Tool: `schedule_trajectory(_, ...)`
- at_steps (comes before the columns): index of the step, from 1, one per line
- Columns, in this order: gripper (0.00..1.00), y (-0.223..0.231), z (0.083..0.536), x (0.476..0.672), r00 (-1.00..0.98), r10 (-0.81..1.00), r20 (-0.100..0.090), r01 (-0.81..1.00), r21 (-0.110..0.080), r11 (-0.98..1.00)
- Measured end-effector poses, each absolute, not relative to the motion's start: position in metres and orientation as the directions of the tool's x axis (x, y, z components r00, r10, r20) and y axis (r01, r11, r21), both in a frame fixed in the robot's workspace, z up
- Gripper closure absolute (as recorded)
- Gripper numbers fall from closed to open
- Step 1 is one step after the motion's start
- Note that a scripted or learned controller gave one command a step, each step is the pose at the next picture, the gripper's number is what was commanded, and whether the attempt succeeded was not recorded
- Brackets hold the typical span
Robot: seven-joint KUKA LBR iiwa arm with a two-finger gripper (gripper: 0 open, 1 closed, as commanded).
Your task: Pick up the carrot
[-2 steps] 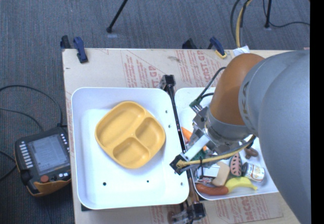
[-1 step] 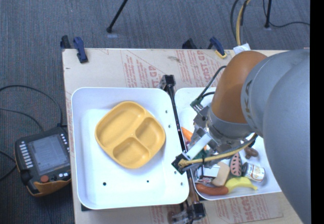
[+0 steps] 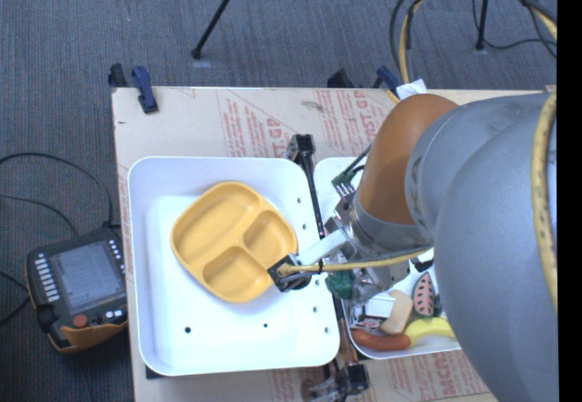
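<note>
Progress: carrot not picked yet, as far as I can judge. Claw (image 3: 350, 286) sits low over the right bin (image 3: 400, 353), mostly hidden under the arm's wrist — can't tell its state or whether it grips anything. Carrot not identifiable; the toy food at the right bin's near edge — watermelon slice (image 3: 424, 294), banana (image 3: 429, 329), sausage (image 3: 380, 340) — is partly covered. Yellow plate (image 3: 233, 241) lies in the left bin (image 3: 155, 318).

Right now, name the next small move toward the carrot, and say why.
Probably lift the arm a little: it covers most of the right bin, and among the banana and sausage I cannot make out a carrot.
</note>
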State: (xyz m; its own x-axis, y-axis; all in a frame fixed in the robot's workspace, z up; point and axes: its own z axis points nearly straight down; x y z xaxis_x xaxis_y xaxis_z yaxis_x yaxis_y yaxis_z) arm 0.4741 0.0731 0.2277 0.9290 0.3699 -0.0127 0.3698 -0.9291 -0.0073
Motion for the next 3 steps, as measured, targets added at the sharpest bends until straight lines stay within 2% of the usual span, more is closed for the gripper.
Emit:
schedule_trajectory(1,1.0,0.071,0.185,0.473,0.977,0.213,-0.015,0.213,-0.007,-0.977)
schedule_trajectory(2,1.0,0.118,0.118,0.557,0.915,0.402,0.0,0.402,-0.005,-0.915)
schedule_trajectory(3,1.0,0.038,0.188,0.524,0.974,0.227,-0.007,0.227,-0.005,-0.974)
